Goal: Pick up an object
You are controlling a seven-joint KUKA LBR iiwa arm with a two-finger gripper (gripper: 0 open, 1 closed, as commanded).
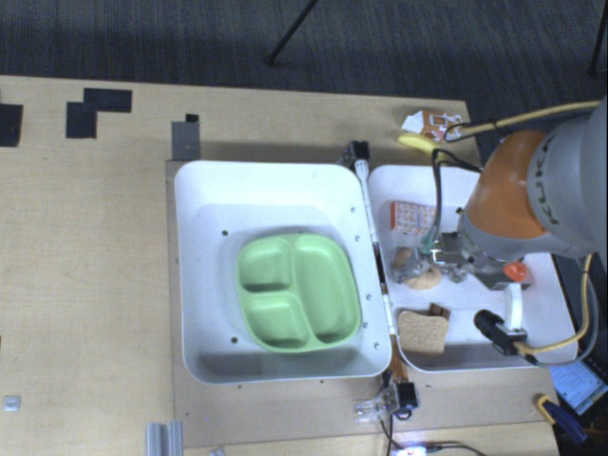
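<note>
The gripper (432,257) is seen low in the right bin (462,308), just above a small pale roll (426,278) that lies near the wall shared with the left bin (204,255). Whether the gripper is released or clenched cannot be told. The roll is judged light, probably smooth, and best taken across its narrow width. Little room is left on the wall side. A slice of toast (423,332) lies just beside the roll, and a checked card (411,218) lies on the far side. A green plate (299,290) is held in the left bin.
</note>
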